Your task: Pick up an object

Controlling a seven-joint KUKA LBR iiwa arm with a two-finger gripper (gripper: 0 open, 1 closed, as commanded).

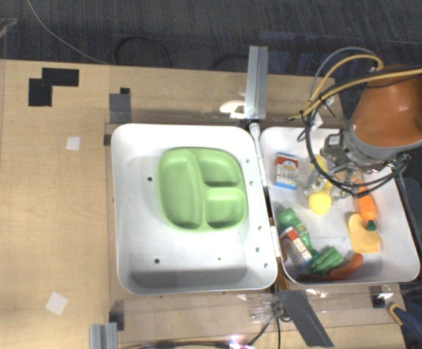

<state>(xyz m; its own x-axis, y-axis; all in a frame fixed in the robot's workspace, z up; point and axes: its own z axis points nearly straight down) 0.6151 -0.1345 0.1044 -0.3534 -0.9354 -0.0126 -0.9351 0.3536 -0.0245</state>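
My arm's orange band (388, 115) looms nearest the lens, over the right bin (407, 267). My gripper (325, 187) hangs by the yellow ball (319, 203); its grasp is unclear. Left bin (134, 253) holds a green tray (200, 187).

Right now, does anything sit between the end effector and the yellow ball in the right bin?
Nothing visible does. The end effector hangs right beside the yellow ball in the right bin, the carrot off to the side.

You see two white bins (134, 217) of smooth, faintly glossy plastic on a matt, wood-look desk (43, 217). The green divided tray (200, 187) looks like matt plastic. A brushed metal post (256, 82) stands behind, and the floor (160, 13) is rough dark carpet.
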